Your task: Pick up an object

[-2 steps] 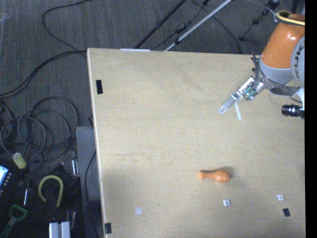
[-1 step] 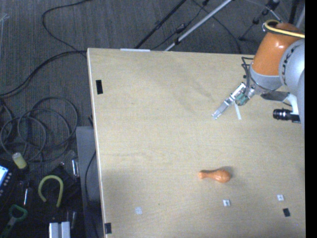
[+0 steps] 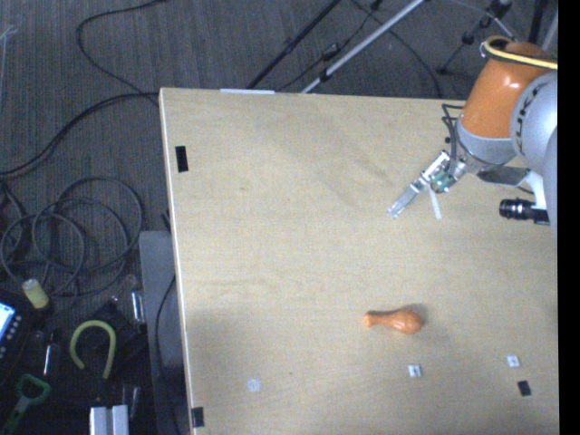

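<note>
At the right side of the tabletop (image 3: 299,243), toward the far edge, the tool (image 3: 418,198) hangs over the pale wood at a slant, pointing down and to the left. Its two thin, pale fingers (image 3: 400,206) are spread slightly apart at their tips, with nothing between them, so it stands open. Behind it the arm (image 3: 507,107) rises to the right, its orange band above a grey wrist, and a small black part juts out from its near side.

Nearer and a little left of the tool, well apart from it, an orange pear-shaped object (image 3: 396,320) lies on its side on the tabletop, its narrow end pointing left. Close to the near right corner sit a few small square markers (image 3: 414,370), two pale and one dark. A black marker (image 3: 181,159) lies near the far left edge.

Left of the tabletop, on the dark floor (image 3: 82,80), black cables (image 3: 63,234) coil in loops, and a green hook-shaped tool (image 3: 91,343) lies among other bits. Beyond the far edge, thin metal stand legs (image 3: 381,25) cross the floor.
</note>
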You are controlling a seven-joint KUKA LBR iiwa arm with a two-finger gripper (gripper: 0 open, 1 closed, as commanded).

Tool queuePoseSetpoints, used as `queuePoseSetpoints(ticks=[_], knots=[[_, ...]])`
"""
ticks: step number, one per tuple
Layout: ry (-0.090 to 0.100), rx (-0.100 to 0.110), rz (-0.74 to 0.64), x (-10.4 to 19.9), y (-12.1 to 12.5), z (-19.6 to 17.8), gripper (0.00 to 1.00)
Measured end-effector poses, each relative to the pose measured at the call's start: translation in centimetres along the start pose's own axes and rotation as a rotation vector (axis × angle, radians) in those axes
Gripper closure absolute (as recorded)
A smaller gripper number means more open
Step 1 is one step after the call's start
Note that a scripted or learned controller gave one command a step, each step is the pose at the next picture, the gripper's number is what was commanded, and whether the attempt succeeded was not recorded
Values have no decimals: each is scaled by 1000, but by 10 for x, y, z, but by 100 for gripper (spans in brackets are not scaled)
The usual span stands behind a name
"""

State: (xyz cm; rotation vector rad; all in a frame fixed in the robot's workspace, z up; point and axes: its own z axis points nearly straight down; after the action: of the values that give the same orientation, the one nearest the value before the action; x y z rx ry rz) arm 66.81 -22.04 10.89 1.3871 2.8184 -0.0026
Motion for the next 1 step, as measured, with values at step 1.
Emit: queuePoseSetpoints(ticks=[1], knots=[[-1, -3, -392, -2, -1, 24, 0]])
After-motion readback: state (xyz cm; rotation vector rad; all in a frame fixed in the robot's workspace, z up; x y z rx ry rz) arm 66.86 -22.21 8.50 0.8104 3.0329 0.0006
